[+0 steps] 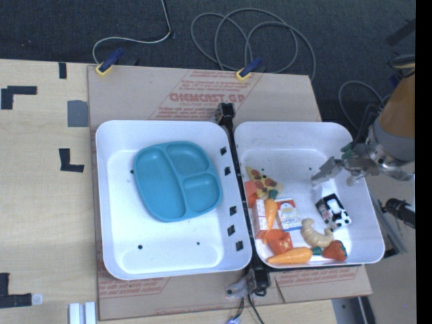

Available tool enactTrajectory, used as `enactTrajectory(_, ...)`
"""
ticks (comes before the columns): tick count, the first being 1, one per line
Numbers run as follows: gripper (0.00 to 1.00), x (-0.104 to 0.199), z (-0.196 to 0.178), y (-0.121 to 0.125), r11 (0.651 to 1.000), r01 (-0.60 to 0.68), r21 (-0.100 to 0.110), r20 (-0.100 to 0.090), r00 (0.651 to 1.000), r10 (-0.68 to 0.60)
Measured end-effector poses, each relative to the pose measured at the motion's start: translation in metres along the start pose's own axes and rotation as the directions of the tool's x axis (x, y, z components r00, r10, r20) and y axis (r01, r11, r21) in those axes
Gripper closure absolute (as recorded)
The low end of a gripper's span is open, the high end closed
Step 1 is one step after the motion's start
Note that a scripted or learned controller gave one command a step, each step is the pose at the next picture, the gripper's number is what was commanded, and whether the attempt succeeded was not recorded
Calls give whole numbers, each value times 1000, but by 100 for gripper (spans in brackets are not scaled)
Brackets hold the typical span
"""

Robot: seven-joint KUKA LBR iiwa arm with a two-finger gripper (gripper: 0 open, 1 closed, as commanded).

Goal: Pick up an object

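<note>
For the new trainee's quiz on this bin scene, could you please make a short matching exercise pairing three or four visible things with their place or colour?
Column one:
1. divided plate
2. carrot
3. gripper
4. small carton

Column two:
A. orange, lying near the front edge of the right bin
B. above the right bin's right side
C. blue, lying in the left bin
D. white and orange, in the middle of the right bin's pile

Pairs: 1-C, 2-A, 3-B, 4-D

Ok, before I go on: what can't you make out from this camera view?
- Two-finger gripper: blurred, so finger state is unclear.
- Small black-and-white object in the right white bin: too small to identify.
- Heap of orange and red toy food: pieces overlap, hiding lower ones.
- Grey arm: cut by the right edge.
</note>
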State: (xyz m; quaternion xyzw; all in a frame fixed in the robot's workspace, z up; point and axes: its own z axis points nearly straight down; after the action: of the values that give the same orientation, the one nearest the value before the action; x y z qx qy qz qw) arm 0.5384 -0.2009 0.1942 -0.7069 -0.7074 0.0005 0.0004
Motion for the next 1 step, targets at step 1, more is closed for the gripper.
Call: enactTrajectory(1,0,-23,51,-5,1000,-1,1,0,1000,1)
